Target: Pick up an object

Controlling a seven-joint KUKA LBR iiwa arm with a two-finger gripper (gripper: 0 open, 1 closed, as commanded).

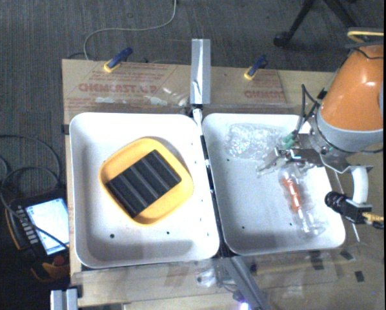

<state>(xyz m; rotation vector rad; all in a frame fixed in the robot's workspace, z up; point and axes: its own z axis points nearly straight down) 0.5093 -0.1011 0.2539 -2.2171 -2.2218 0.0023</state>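
Two white bins sit side by side on the table. Left bin [90,237] holds a yellow tray with black ribbed insert [146,180], tilted. Right bin [244,231] holds a clear plastic bag [248,139] near its top and a clear tube with orange contents [295,196] just below the gripper [290,154]. Jaws state: cannot tell.

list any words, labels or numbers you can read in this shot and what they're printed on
Red print on the cardboard sheet behind the left bin: too faint and blurred under the clear film to read.
More red print on the same cardboard behind the right bin: also too blurred to read.
Lit screen of the handheld device on the floor: too small to read.
Nothing else bears legible text.
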